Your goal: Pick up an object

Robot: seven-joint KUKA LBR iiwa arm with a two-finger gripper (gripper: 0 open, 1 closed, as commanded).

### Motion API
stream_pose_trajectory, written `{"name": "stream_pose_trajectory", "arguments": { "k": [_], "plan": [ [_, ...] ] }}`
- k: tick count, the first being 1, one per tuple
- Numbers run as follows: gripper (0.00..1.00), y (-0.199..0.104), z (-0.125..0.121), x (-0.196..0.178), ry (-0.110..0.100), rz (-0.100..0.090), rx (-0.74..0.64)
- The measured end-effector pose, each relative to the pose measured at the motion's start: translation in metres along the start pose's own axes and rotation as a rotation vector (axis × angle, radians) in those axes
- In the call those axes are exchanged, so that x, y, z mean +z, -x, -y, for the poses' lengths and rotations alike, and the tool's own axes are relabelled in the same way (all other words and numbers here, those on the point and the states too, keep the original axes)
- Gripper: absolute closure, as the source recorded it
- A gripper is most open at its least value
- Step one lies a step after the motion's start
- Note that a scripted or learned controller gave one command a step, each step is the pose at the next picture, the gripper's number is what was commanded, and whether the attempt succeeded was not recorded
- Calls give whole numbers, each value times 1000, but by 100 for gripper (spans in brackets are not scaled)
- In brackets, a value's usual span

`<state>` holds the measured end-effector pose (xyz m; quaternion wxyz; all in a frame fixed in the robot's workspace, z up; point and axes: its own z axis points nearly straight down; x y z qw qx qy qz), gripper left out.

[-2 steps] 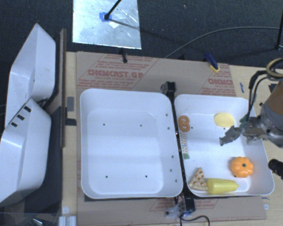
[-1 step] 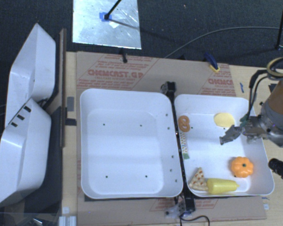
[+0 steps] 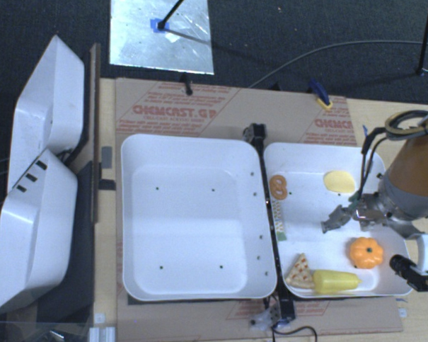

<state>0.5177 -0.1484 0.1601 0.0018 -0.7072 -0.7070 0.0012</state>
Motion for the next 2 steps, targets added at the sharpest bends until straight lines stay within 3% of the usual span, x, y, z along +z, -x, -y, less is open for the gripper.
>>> {"name": "stream_pose_trajectory", "arguments": {
  "k": [1,2],
  "plan": [
    [0,1,1,63,0,0,0],
    [0,0,1,76,4,1,-1]
  ]
}}
